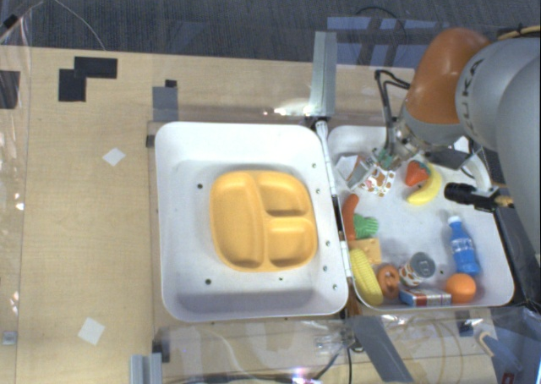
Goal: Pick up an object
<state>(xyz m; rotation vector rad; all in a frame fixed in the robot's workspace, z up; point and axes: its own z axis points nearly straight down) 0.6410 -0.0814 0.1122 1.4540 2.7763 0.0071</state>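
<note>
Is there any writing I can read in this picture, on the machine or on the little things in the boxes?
"KU", white letters running down the grey arm: the start of a brand name, the rest cut off.
Blue bottle: has a label, too small to read.
Small can: printing too blurred to read.
Small carton by the gripper: patterned, no legible words.

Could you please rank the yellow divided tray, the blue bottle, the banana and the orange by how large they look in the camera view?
1. yellow divided tray, by far the largest
2. blue bottle and banana, which look alike in length, so I won't rank them
3. orange, the smallest
</note>
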